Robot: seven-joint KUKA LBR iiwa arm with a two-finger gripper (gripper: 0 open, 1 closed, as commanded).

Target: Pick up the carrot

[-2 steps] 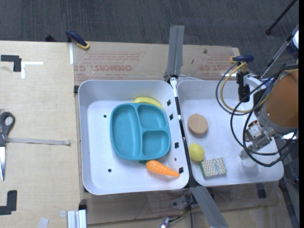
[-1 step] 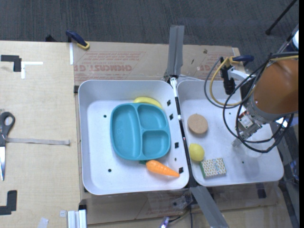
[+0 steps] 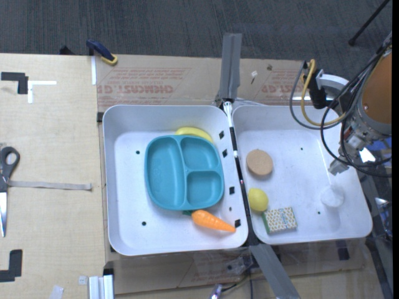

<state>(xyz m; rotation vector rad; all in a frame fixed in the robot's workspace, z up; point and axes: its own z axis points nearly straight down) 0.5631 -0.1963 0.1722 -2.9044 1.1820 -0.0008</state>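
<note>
The orange carrot (image 3: 212, 222) lies in the left bin (image 3: 118, 185), near its front right corner. It rests against the front edge of a blue divided plate (image 3: 184, 172). My gripper (image 3: 341, 164) hangs over the right edge of the right bin (image 3: 312, 167), far to the right of the carrot. It is seen among cables and wrist parts below the orange band. Nothing shows in its grasp.
A yellow object (image 3: 196, 132) peeks out behind the plate. The right bin holds a tan disc (image 3: 259, 163), a lemon (image 3: 257, 199) and a small green box (image 3: 280, 220). A divider wall (image 3: 234, 167) separates the bins. Scissors (image 3: 6, 167) lie on the bench at far left.
</note>
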